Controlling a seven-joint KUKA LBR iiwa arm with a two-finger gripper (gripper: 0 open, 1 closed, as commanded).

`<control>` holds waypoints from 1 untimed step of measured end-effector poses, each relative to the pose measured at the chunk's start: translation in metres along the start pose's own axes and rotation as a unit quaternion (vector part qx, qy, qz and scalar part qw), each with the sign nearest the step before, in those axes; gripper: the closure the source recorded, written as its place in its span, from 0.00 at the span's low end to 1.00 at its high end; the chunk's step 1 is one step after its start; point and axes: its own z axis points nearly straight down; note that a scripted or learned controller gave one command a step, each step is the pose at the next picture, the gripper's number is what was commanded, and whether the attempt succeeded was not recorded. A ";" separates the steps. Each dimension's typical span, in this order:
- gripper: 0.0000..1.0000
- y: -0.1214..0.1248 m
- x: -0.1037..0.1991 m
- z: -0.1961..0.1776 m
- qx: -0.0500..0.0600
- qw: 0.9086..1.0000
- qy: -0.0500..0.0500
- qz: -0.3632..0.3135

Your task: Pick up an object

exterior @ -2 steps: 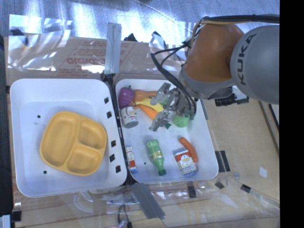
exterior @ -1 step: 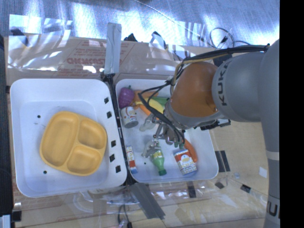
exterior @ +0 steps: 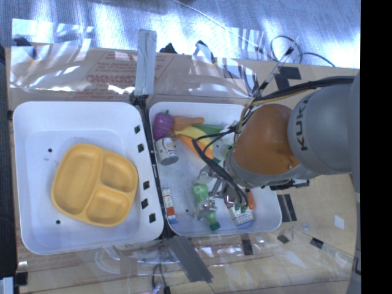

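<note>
My gripper (exterior: 210, 199) is low over the front middle of the right bin (exterior: 184, 164), under the arm's orange band (exterior: 263, 146). A light green object (exterior: 201, 192) lies right beside it, touching or nearly so. A darker green piece (exterior: 213, 224) sits just in front. A small bottle with a colourful label (exterior: 241, 214) lies to the gripper's right. Further back are a purple fruit-like toy (exterior: 163, 125), a small can (exterior: 167, 150), and yellow, orange and green toy pieces (exterior: 193, 131). I cannot see anything lifted.
The left bin (exterior: 30, 139) holds a yellow divided plate (exterior: 95, 184). A small striped packet (exterior: 167, 203) lies along the divider between the bins. Black cables (exterior: 211, 143) loop from the arm over the right bin. Cardboard and tape surround the bins.
</note>
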 end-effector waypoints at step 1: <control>0.00 -0.011 -0.152 -0.058 0.000 0.999 -0.004 0.046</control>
